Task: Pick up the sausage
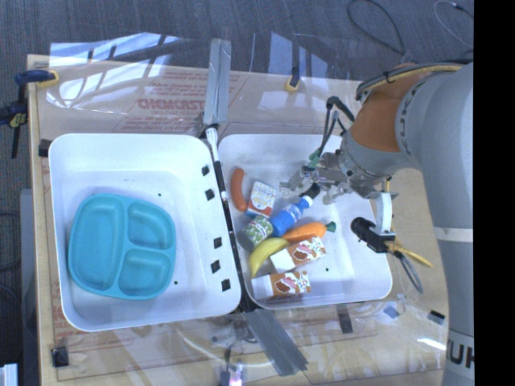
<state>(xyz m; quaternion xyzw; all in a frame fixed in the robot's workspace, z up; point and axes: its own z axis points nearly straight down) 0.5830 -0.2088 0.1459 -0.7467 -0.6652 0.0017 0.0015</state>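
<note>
Right bin (366, 273): sausage (238, 188) beside hand (308, 181).

Glossy white plastic bins (129, 155), a matt turquoise plastic tray (121, 246), and a smooth, shiny sausage (238, 189).

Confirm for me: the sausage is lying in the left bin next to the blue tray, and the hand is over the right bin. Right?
Not quite. The sausage lies in the right bin, near its left wall beside the small packets, as the camera view shows. The blue tray sits in the left bin. The hand is over the right bin, as you said.
</note>
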